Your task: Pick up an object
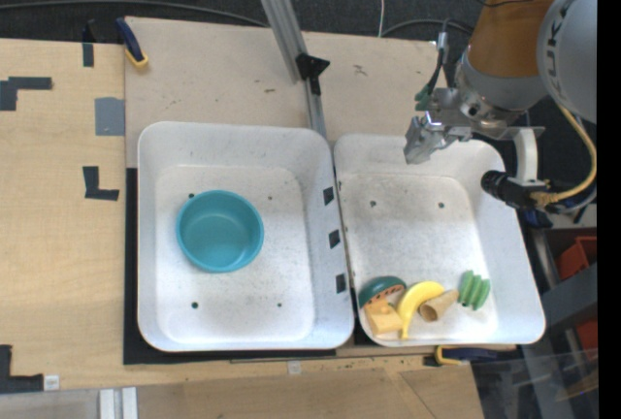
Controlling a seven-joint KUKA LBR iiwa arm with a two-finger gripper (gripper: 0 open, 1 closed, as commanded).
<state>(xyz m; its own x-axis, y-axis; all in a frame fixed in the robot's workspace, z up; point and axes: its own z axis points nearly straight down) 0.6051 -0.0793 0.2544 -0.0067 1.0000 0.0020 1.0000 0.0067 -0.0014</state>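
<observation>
The things to pick up lie in a small heap at the near edge of the right bin (505,242). There is a yellow banana (419,297) curved in the middle of the heap. Just left of it sits a round toy (381,289) with a dark green top and some red on it. Under that one is a yellow block (385,318), touching the banana. On the right of the banana lies a tan cone (439,305), and next to that a green ridged thing (473,290). They all sit close together, some touching.

The gripper (420,148) is well apart from the heap. It hangs over the far edge of the same bin, near the far left corner. The heap is at the other end of the bin from it, toward the near side. Nothing is between the jaws. I cannot tell if the jaws are wide or narrow, as they look like one small grey lump from up here.

The arm (529,29) comes in from the right, grey with a big orange part above the wrist. Black and yellow cables (543,196) hang by it at the right rim of the bin.

The left bin (165,310) holds a blue bowl (220,230), standing upright on its left half. Both bins sit side by side on a light wooden bench (58,213). A grey metal pole (277,0) slants down from the top to the place where the two bins meet.
</observation>
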